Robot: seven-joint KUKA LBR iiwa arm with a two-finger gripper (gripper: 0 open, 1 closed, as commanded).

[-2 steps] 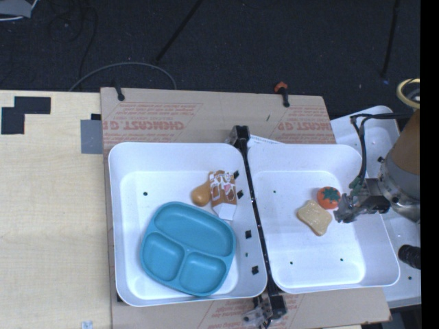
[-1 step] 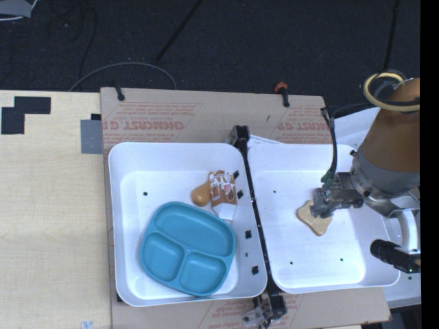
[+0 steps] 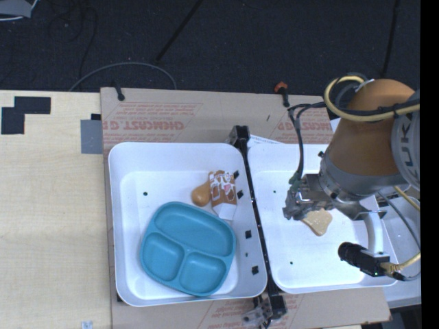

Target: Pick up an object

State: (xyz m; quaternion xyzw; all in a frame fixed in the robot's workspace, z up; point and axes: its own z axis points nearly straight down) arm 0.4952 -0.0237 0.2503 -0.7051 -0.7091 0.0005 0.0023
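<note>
My gripper [image 3: 299, 206] hangs low over the right bin [image 3: 281, 166], near its middle, under the orange-banded wrist. A flat tan piece [image 3: 318, 222] lies right at the gripper's lower right side, touching or nearly touching it. Whether it sits between the fingers I cannot tell. In the left bin [image 3: 127, 184] lie a blue three-compartment plate [image 3: 186, 249], a small orange-brown toy [image 3: 199, 196] and a white and brown packet [image 3: 223, 188] beside it.
A black divider rail [image 3: 248, 204] runs between the two bins. A black fitting with cables [image 3: 362, 258] sticks out over the right bin's lower right. Cardboard [image 3: 178, 118] lies under both bins, and a wooden benchtop [image 3: 48, 218] extends to the left.
</note>
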